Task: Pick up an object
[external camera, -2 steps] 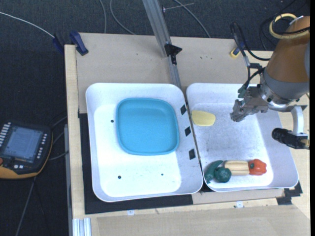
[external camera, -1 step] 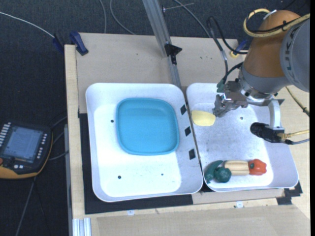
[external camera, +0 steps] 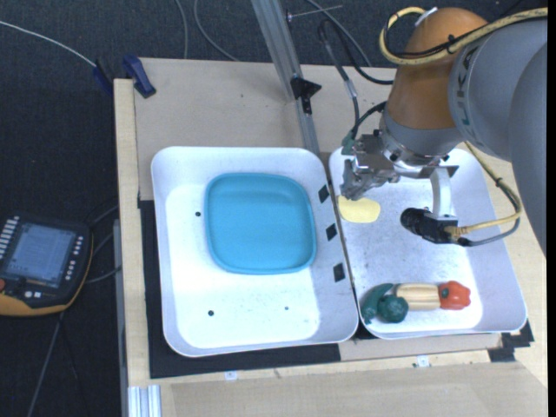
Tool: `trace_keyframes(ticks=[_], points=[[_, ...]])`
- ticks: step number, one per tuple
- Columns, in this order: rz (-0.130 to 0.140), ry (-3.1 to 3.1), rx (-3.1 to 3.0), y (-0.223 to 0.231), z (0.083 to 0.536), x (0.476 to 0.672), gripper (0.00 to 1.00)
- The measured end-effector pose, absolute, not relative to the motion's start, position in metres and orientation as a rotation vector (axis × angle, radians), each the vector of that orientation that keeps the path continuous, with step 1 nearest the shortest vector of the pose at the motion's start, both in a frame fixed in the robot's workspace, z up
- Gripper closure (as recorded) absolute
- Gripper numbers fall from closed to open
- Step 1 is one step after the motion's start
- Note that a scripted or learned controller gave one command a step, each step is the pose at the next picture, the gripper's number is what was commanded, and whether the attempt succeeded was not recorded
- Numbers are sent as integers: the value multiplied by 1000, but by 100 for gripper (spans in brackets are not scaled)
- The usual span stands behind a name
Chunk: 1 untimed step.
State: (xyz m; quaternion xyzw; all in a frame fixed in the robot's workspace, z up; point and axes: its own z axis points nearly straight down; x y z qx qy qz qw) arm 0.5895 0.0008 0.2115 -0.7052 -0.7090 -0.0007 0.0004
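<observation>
The grey two-finger gripper (external camera: 358,189) hangs low in the right-hand white bin (external camera: 495,233), directly over a pale yellow, flat oval piece (external camera: 360,210) near the bin's left wall. Whether its jaws are open or closed on anything I cannot tell, so the pick looks unfinished. That wall crowds the approach; the bin's middle offers freer room, while a green, tan and red toy (external camera: 415,299) lies along the near edge.

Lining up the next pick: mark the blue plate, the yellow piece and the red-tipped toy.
blue plate (external camera: 261,222), camera view, flat centre
yellow piece (external camera: 363,211), camera view, exposed top
red-tipped toy (external camera: 420,296), camera view, tan shaft
</observation>
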Motion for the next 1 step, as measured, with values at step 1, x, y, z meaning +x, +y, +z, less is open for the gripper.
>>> trace_keyframes(ticks=[1], points=[[-2, -2226, -2217, 54, 214, 611, 100]])
